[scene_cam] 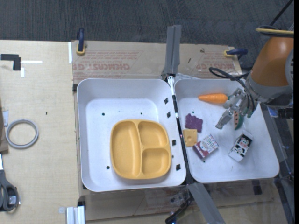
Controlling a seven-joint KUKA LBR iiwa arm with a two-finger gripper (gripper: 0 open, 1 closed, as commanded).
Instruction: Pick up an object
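Observation:
The right bin [261,171] holds an orange carrot [212,98] at the back, a purple grape bunch [193,122], a tan cheese square [189,137], a small red-and-white box [206,146] and a black-and-white carton [241,147]. My gripper [229,123] hangs over this bin, just right of the carrot's thick end and above the carton. Its two fingers [222,121] are spread apart and open, with nothing between them.
A yellow divided plate [140,149] lies in the left bin [93,125]. On the wooden bench to the left are a grey tape roll [20,133] and scissors [8,196]. A grey bar [173,50] runs back from the gap between the bins.

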